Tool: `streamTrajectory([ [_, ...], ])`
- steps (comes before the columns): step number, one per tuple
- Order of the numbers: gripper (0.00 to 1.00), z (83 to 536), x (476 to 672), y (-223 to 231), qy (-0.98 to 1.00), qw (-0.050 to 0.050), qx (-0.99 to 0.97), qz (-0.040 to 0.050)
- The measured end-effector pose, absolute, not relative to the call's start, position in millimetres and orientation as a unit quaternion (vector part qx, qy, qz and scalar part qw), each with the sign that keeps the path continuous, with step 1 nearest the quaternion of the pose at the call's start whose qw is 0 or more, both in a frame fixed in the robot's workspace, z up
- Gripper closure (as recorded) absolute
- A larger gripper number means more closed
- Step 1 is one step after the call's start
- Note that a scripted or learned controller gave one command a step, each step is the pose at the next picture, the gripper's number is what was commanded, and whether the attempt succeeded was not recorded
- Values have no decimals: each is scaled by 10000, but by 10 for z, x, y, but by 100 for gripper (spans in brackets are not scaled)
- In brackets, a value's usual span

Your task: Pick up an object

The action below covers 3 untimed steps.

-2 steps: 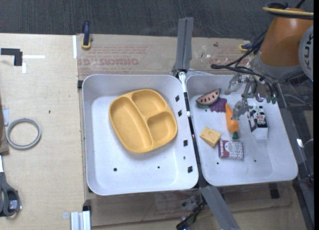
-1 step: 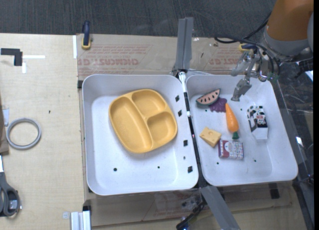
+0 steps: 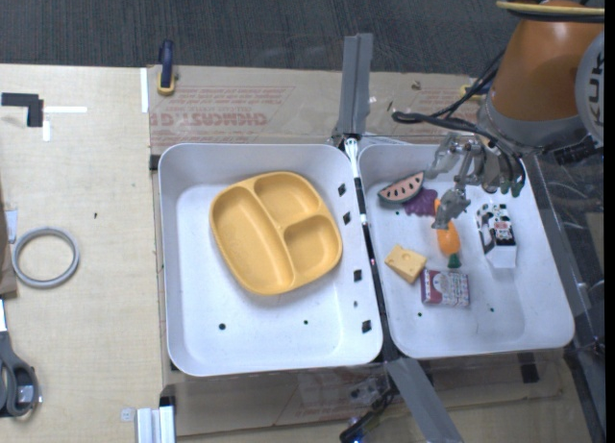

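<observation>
Pincer (image 3: 452, 209) hangs over the right bin (image 3: 538, 326), whether gripping or not, I cannot tell, directly above a toy carrot (image 3: 448, 240); cheese wedge (image 3: 405, 263) lies at seven o'clock.

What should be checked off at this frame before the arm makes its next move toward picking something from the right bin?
1. Gripper is over the right bin: ok.
2. A target lies near the gripper: ok, the carrot sits just below it.
3. Nothing already held between the fingers: cannot tell.
4. Carrot free of neighbours: not ok, the watermelon slice and purple piece lie close by.
5. Other candidates are reachable: ok, the cheese wedge and small carton lie apart on the bin floor.
6. Yellow divided plate is out of the way in the left bin: ok.
</observation>
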<state>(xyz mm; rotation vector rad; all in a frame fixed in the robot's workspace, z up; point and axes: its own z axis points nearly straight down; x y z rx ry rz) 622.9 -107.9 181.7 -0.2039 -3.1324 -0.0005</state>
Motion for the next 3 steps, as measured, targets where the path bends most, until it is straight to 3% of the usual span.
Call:
streamTrajectory([
  [1,0,913,5751,-1420,-9888,-8,-1490,0],
  [2,0,915,6187,-1193,-9440,-9,-3299,3],
  [3,100,1003,6195,-1192,-9443,-21,-3291,10],
])
